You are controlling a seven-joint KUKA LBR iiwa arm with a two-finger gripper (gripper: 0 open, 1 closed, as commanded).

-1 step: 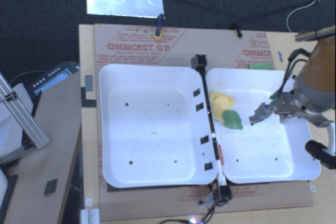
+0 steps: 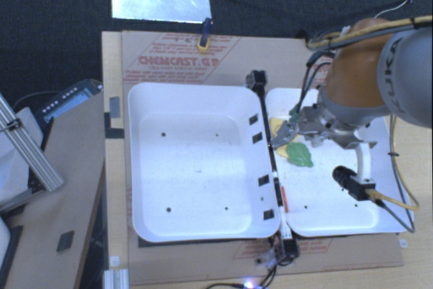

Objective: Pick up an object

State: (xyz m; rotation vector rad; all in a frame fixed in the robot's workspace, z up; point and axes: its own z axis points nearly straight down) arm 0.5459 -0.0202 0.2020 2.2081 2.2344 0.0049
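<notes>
Hovering jaws (image 2: 287, 134) just above-left of green object (image 2: 300, 155); grip state unclear.

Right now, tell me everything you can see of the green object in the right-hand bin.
The green object is a small, soft-looking lump, pale leafy green with an uneven rounded outline. It lies flat on the floor of the right bin, near that bin's left wall and the divider between the two bins. A yellow object lies just up and left of it, close beside it; whether they touch is unclear. The gripper hangs just above and left of it. Its upper edge is partly hidden by the wrist hardware.
</notes>
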